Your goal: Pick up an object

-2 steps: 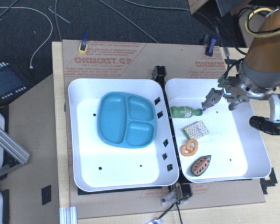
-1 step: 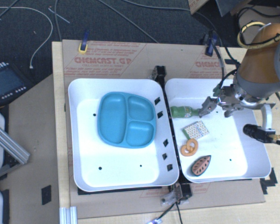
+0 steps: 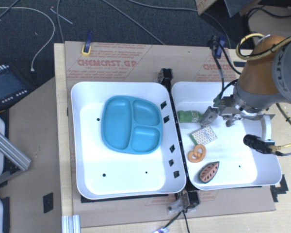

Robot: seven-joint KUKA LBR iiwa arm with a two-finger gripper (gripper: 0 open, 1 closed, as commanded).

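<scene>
The right bin (image 3: pixel 242 176) holds several small objects: a green item (image 3: pixel 186 116) near its left wall, a checkered packet (image 3: pixel 204 136), a pretzel-shaped piece (image 3: pixel 196 154) and a brown and orange oval piece (image 3: pixel 209 172) near the front. My gripper (image 3: pixel 218 120) hangs over the upper middle of this bin, just right of the green item and above the checkered packet. Its fingers stand open with nothing between them.
A blue divided plate (image 3: pixel 132 124) lies in the left bin (image 3: pixel 126 178). A black divider with clips (image 3: pixel 171 130) separates the bins. A black connector with a yellow cable (image 3: pixel 259 143) sits over the right bin's right side. The arm's orange band (image 3: pixel 262 67) looms at the right.
</scene>
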